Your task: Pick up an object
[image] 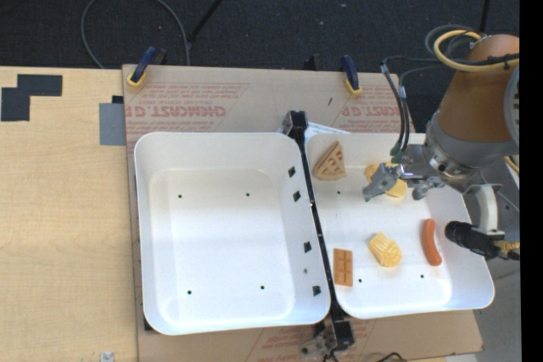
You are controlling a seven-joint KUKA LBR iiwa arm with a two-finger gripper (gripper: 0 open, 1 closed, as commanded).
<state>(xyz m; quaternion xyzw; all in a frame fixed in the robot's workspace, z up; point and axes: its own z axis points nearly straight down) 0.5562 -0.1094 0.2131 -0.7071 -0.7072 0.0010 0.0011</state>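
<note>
target: yellow piece (392,187) in right bin, upper middle, partly hidden under the gripper; likeliest pick, judging by where the gripper sits
gripper: (399,184) down low over that yellow piece, grey fingers splayed either side, looks open; nothing seen clamped between them
contact: can't tell whether fingers touch the piece or hang just above it
progress: approach looks done, grasp and lift not done; piece apparently lying on bin floor
left to do: close on the piece, raise it clear of the bin
risk: piece sits off toward the left finger, may slip out on closing
other items, right bin: pizza slice (330,162) upper left near divider; corn cob (385,250) lower middle; sausage (432,242) at right, well apart from corn; waffle strip (343,266) lower left just beside divider
right bin: (458,297) white, shallow, holds all five items
left bin: (161,182) white, touching right bin along black divider (307,216)
arm: (479,102) orange-banded body coming in from right, above bin's right edge
bench: (59,225) light wood, cardboard sheet (221,106) under bins, clamped at back
</note>
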